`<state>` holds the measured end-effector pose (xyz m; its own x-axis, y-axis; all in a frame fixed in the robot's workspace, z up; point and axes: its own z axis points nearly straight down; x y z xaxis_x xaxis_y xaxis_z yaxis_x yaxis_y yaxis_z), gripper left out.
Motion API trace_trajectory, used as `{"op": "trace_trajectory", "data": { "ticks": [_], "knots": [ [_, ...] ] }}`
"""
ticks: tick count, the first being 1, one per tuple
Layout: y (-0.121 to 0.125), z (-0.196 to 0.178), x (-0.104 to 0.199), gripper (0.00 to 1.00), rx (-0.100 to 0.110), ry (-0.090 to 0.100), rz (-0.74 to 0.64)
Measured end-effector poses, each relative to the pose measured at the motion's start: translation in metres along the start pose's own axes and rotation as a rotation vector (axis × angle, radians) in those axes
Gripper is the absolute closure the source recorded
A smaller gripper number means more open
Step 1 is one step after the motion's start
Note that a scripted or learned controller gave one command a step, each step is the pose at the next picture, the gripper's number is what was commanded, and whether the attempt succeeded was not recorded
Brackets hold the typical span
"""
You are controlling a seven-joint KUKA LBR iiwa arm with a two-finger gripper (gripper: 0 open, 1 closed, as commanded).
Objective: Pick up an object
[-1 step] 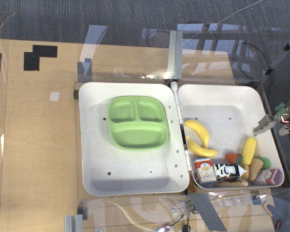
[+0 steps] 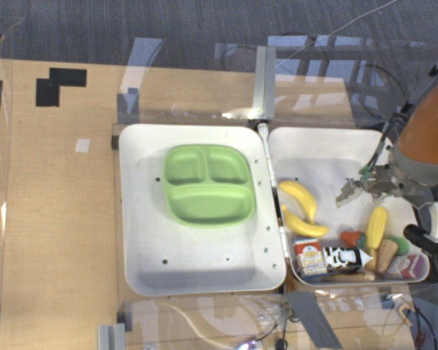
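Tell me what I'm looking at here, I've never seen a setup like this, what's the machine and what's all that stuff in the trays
One camera looks down at a slant on a bench with two shallow white bins. The left bin holds a green divided plate. The right bin holds toy food: a banana, a corn cob, a small carton and a few more pieces along its near edge. The grey and orange shape at the right is a robot arm. Its gripper, a two-finger claw, hangs over the right bin near the corn. Nothing shows between its fingers. Its job is to pick something up.

Matt plastic plate (image 2: 207, 183) (green, smooth)
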<state>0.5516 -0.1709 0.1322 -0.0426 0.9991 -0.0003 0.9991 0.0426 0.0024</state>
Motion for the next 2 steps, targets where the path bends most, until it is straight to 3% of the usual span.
{"op": "trace_trajectory", "data": {
  "ticks": [1,2],
  "knots": [
    [0.041,0.041,0.043,0.00,-0.012,-0.004,-0.268],
    [0.044,0.041,0.075,0.00,-0.015,-0.006,-0.260]
  ]
}}
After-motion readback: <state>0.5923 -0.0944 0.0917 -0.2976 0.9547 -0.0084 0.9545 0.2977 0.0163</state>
